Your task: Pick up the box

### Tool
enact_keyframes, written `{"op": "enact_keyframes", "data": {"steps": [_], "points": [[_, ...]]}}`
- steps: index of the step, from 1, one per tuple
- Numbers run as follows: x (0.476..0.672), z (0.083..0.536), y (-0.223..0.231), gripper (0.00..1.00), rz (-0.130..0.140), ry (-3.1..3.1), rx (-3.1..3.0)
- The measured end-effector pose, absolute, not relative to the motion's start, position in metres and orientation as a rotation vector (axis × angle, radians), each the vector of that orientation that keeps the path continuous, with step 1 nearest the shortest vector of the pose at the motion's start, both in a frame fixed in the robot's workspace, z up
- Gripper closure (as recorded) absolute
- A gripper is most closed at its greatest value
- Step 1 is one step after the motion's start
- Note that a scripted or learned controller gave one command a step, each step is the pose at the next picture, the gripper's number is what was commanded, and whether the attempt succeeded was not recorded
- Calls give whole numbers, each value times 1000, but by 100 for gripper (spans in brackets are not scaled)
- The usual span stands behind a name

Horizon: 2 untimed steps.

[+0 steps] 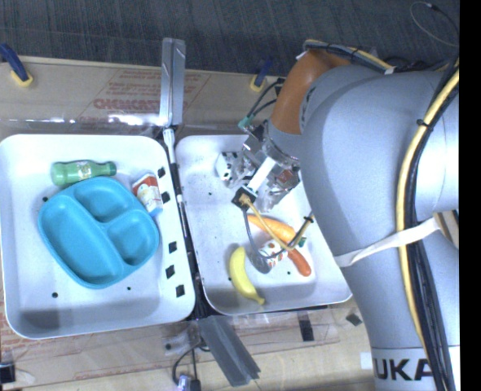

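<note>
Left bin point(24, 300): green bottle point(81, 171) lying at the top, blue divided plate point(98, 230) beneath it.
Box point(147, 192): small red-and-white carton, squeezed between plate and bin wall, a tight reach for me.
Pincer point(240, 169): down in the right bin point(204, 210), away from the box; I cannot tell its opening.
Nearby: banana point(242, 275), carrot point(273, 230).

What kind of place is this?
Probably a robot lab. A big grey arm reaches over a white bin with a banana in it, and a blue clamp sits at the bench's edge.
</note>
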<state>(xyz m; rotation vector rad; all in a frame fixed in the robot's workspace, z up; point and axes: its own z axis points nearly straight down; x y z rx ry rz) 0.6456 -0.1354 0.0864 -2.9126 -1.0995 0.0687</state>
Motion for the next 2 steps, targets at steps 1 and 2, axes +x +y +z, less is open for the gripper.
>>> {"op": "enact_keyframes", "data": {"steps": [1,2], "points": [[601,90,-196,0,8,-1301,-2853],[630,129,-143,0,5,-1280,-2865]]}}
